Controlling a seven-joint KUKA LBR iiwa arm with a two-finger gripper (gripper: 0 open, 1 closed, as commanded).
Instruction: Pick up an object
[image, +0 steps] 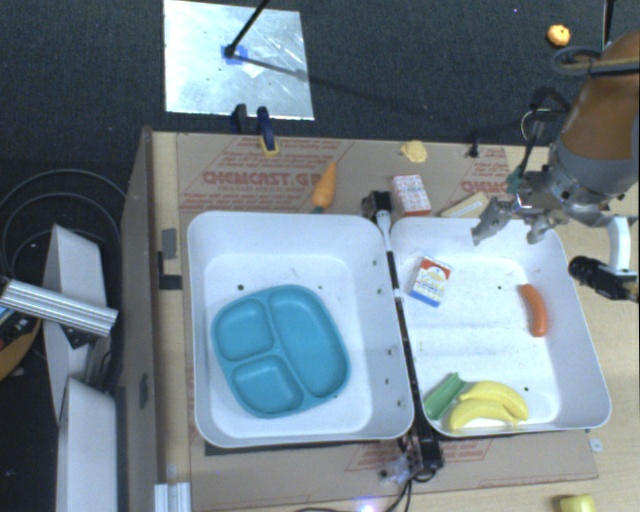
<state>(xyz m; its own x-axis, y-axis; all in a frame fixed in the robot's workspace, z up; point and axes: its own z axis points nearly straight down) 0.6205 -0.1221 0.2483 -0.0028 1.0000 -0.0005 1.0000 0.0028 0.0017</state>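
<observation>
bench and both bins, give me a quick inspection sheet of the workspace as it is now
surface: cardboard-covered bench bearing left bin and right bin side by side
job's things: small carton, sausage, banana and green item in the right bin
clutter: blue divided plate in the left bin; carrot, small box and yellow piece behind the bins
grippers: gripper open, above the right bin's far edge, holding nothing
cables: black loops at left
surroundings: metal sheet on dark floor
</observation>
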